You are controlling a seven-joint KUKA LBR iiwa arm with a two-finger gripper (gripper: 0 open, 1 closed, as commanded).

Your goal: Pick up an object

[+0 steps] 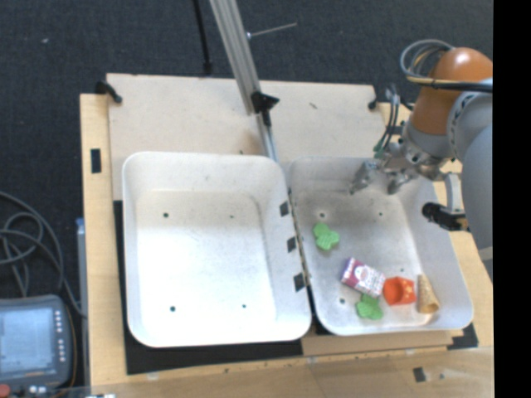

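Overhead, arm [452, 114] bent down — gripper [378, 178] spread, empty; above right bin [440, 247]

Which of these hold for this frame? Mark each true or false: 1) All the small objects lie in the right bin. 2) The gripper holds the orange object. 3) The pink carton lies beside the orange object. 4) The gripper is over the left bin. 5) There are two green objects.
1) True: the right bin holds them all.
2) False: the gripper hangs spread and bare at the bin's far end, away from the orange object.
3) True: the pink carton is next to it.
4) False: it is over the right bin, not the left bin.
5) True: one green object mid-bin, another near the front rim.
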